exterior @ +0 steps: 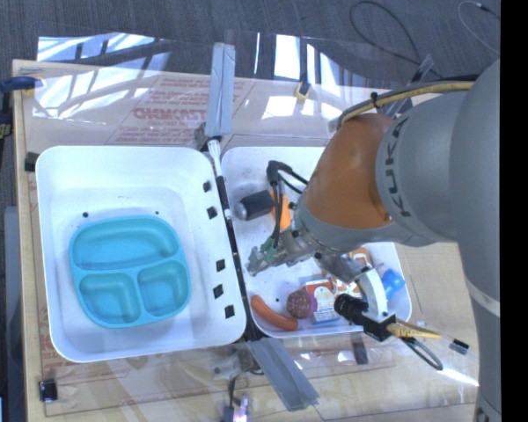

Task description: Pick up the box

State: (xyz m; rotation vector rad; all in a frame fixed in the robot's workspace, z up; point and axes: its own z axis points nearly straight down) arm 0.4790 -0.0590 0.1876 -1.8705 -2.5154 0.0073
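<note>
The box [330, 290] lies along the right bin's [246, 170] near edge, just under my hand [268, 258] (grip state hidden).

Grey KUKA-lettered arm [440, 165], orange band, yellow cable [422, 93].

Left bin [48, 236]: holds a divided tray [128, 269], set toward the near side.
Right bin [246, 170]: just right of the left bin, sharing the middle edge.
Arm [396, 174]: reaches in from the right, over the right bin.
Gripper [277, 253]: low over the right bin's left half.
Box [321, 299]: in the right bin, near side, partly under the arm.
Sausage [273, 313]: near-left corner of the right bin, left of the box.
Round item [299, 303]: between sausage and box.
</note>
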